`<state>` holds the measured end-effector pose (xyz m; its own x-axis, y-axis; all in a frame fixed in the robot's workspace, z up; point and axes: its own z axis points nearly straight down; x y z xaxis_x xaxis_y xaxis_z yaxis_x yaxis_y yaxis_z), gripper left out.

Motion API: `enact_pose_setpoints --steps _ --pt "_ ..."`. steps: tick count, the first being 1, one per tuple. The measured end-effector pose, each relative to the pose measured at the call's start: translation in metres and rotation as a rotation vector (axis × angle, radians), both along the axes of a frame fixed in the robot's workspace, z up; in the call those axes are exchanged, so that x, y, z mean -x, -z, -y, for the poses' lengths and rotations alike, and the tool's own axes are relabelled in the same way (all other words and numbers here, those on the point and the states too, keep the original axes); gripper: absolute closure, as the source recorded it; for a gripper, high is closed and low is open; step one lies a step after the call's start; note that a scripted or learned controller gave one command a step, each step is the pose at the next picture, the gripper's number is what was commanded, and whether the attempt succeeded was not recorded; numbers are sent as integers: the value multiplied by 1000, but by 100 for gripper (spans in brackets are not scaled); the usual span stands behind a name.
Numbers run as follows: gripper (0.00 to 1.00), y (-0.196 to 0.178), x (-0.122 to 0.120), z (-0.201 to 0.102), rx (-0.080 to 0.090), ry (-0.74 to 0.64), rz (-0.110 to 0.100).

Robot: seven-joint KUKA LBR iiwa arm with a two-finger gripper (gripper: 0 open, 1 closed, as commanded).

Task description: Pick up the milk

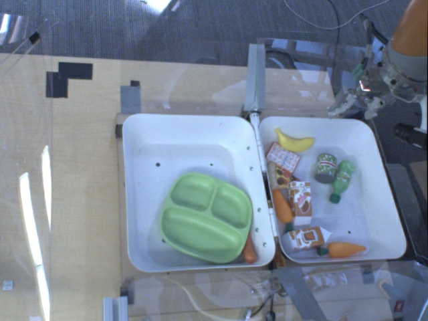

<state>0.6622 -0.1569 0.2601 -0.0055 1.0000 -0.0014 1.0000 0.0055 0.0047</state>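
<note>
Nearest the camera, in the right bin [384, 179], we saw a carrot [346, 249] at the near wall and, just left of it, a small brown carton [306, 239] that we took for the milk, lying flat with its long axis running left to right. Another carton [300, 198] sat a little farther back, beside a second carrot [282, 208], so which one was the milk stayed uncertain. A banana [295, 140], a can [326, 167] and a green bottle [340, 180] lay beyond. The left bin [187, 132] held a green tray [206, 217].

The gripper [361, 103] hung over the right bin's far edge, the milk well toward us and slightly left. It was too small and blurred to say whether it was released or clenched; we saw nothing grasped.
</note>
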Motion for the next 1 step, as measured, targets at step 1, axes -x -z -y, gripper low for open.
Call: enact_pose_setpoints --steps 1 --pt "0 116 40 -26 -1 23 -2"
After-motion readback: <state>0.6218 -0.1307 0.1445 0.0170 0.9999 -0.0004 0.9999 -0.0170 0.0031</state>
